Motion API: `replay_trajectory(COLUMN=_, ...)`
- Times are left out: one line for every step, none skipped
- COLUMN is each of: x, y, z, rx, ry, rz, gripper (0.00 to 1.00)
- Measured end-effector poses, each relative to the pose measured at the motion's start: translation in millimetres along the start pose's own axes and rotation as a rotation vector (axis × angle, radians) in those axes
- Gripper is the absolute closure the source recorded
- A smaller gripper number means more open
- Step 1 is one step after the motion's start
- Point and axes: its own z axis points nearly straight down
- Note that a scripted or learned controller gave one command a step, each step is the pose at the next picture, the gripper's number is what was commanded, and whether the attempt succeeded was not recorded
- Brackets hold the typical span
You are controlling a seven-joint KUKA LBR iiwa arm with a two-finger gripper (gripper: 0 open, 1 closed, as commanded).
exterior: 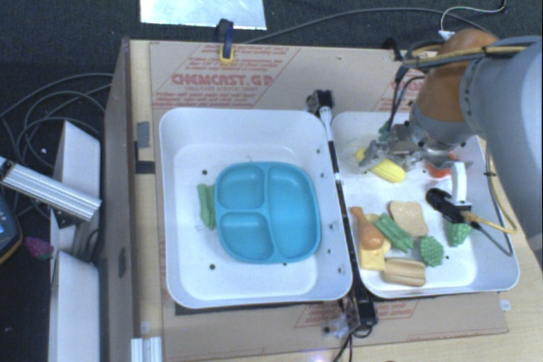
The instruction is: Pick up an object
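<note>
Bread roll (404, 271) lies nearest; claw (392, 153) half-hides yellow corn (389, 172).

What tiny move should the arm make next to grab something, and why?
Probably a short drop onto the yellow corn: the gripper hangs right over it at the back of the right bin, and the corn lies apart from the crowded toy food nearer the front.

Two white bins sit side by side — the left bin (182, 182) and the right bin (492, 267). One blue divided plate (267, 212) and one green pod (206, 206) lie in the left. In the right: one corn cob (389, 171), one bread slice (408, 218), one bread roll (404, 271), two broccoli pieces (430, 251) (459, 232) — other items are too jumbled to count.
</note>
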Motion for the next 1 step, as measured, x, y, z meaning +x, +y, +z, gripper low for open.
replay_trajectory(x=-0.6, y=0.7, z=-10.8, rx=-0.001, ry=-0.001, rz=-0.004, gripper=1.0)
